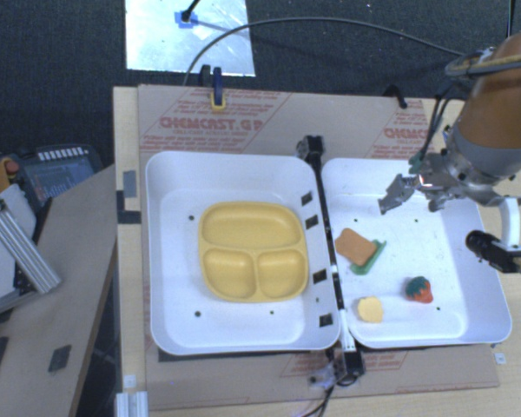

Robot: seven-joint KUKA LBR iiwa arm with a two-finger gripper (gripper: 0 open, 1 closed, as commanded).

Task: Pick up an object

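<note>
In the right bin point(478, 320) lie three small things: an orange-brown slab with a green edge point(358, 248), a pale yellow round piece point(370, 309) and a red and orange piece with a green tip point(419, 289). My gripper point(415, 198) hangs over the back half of this bin, up and to the right of the orange-brown slab. Its fingers point(392, 198) are spread open with nothing between them. The grey and orange arm point(504, 111) comes in from the upper right.
A yellow divided tray point(252, 250) sits in the middle of the left bin point(169, 233). A black ridge with clips point(321, 233) separates the two bins. A black fitting point(491, 248) juts over the right bin's right side.
</note>
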